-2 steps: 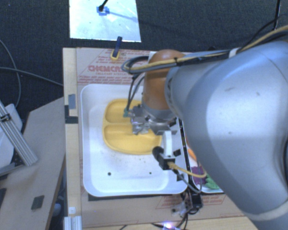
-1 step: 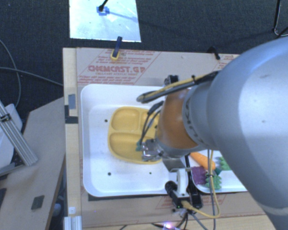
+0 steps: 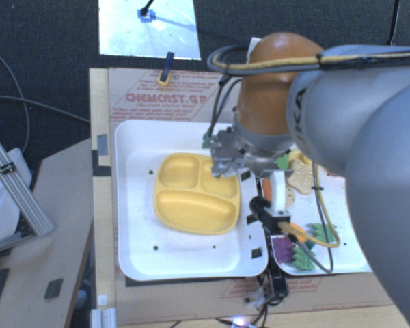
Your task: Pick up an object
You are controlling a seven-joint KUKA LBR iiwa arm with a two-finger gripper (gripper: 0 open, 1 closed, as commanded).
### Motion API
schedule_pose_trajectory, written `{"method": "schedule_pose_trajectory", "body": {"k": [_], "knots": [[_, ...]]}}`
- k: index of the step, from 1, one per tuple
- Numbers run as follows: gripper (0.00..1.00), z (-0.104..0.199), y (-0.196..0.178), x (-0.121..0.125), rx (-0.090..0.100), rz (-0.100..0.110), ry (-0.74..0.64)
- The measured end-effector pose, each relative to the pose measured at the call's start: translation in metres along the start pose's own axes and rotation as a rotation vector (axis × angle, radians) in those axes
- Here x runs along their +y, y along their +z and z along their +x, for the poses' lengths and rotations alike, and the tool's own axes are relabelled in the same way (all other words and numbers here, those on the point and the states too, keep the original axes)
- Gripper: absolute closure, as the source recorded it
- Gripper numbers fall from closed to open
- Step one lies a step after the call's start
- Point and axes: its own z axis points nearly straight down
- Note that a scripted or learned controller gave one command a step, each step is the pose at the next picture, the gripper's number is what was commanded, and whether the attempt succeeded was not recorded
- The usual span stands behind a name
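Red print on the cardboard sheet (image 3: pixel 165 98) at twelve o'clock reads "CHEMCAST". The yellow divided tray (image 3: pixel 195 195) lies in the left bin (image 3: pixel 133 183). The pincer (image 3: pixel 222 161) hangs over its two o'clock corner; grip state: cannot tell.

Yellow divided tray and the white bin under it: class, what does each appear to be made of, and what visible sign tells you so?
Yellow divided tray: probably moulded plastic, smooth with a soft sheen; rounded compartment ridges and uniform colour suggest it.
White bin: likely thin formed plastic, matte to slightly glossy; rounded corners and a shallow raised rim suggest it, though the material cannot be confirmed.
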Motion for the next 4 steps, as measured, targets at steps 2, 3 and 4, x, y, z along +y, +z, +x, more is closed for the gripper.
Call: {"method": "schedule_pose_trajectory", "body": {"k": [2,3,4], "knots": [[1.0,-0.013,0.004,0.076,-0.004,-0.006,0.005],[1.0,0.02,0.145,0.118,-0.004,0.016,0.0],[1.0,0.053,-0.041,0.032,0.002,0.009,-0.003]]}}
